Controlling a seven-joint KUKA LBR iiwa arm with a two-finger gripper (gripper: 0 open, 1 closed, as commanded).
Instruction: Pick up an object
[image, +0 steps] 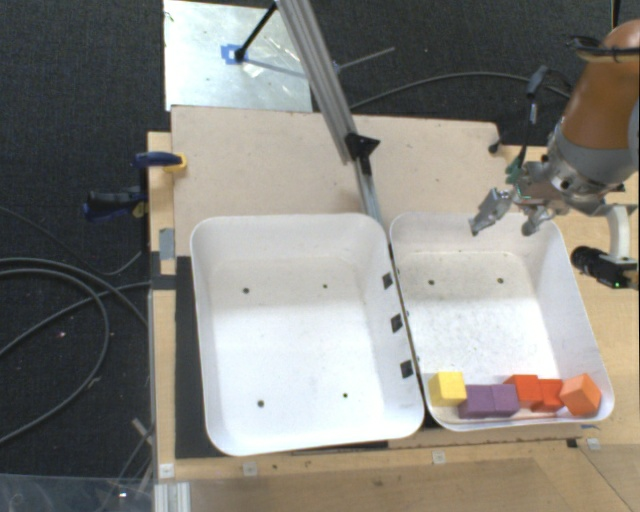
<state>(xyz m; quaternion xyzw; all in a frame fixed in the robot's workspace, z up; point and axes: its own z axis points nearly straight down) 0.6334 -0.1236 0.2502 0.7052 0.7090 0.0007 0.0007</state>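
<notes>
Along the near wall of the right bin (560, 290) lies a row of blocks: a yellow block (448, 387), a purple block (489, 400), a red-orange block (536, 391) and an orange block (581, 395). My gripper (510, 216) hangs above the far edge of that bin, well away from the blocks. Its two fingers are spread apart, open, with nothing between them.
The left bin (215, 300) sits beside the right one, sharing a middle wall with black clips. A slanted metal pole (330, 90) crosses the far bench. A blue-and-yellow clamp (150, 165) grips the bench's left edge. Cables run along the floor at left.
</notes>
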